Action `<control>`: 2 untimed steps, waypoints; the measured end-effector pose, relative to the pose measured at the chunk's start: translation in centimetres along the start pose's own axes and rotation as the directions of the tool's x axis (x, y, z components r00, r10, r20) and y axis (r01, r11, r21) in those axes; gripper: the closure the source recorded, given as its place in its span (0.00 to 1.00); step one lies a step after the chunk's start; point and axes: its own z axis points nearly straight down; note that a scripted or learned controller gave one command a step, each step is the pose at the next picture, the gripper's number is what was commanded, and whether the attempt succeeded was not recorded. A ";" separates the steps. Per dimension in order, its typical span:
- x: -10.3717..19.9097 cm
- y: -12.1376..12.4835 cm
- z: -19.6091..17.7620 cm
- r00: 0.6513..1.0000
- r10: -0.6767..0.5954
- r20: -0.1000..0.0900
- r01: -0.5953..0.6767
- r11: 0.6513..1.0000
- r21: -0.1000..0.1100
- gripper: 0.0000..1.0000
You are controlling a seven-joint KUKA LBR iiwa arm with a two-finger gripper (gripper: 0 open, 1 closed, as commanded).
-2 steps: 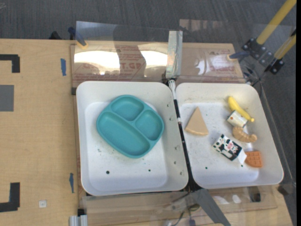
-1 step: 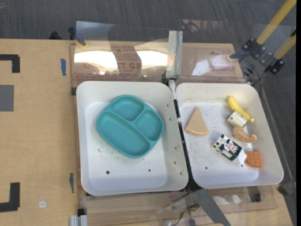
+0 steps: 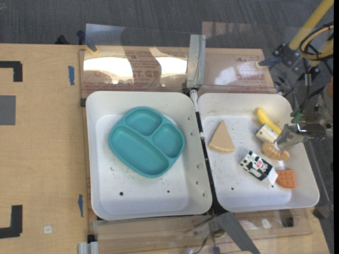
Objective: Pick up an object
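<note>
Whether the jaws are spread or pressed together cannot be told from the camera view; the gripper (image 3: 286,139) is seen from above as a grey block low over the right bin (image 3: 233,194), near that bin's right edge, and its tips are lost against the small things beneath it; nothing can be seen clamped between them, so no hold can be claimed.

Under and just beside the gripper lie a small white block (image 3: 266,135) and a tan, pretzel-like piece (image 3: 275,152); they lie so close to the tips that touching cannot be ruled out or confirmed; a yellow banana-shaped toy (image 3: 268,120) lies just behind them toward the bin's far right corner. Toward the near right corner sit an orange waffle piece (image 3: 286,178) and, beside it, a black-and-white patterned carton (image 3: 256,165); a tan wedge (image 3: 221,138) lies apart near the bin's left edge. The left bin (image 3: 106,194) carries a teal divided plate (image 3: 146,141) in its middle.

The step in hand looks like the descent or close on the cluster by the right edge; to do it well the tips should straddle one piece alone, probably the tan pretzel-like piece or the white block, and not wedge between the two; the crowding there risks a pinch that pushes both aside; the bin's right wall is near, so the approach should be straight down and the lift slow.
</note>
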 end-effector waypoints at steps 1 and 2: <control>-7.3 2.0 -2.8 0.963 0.270 0.001 -0.270 0.963 -0.007 1.00; -6.8 2.8 4.0 0.808 0.589 0.000 -0.589 0.808 0.003 1.00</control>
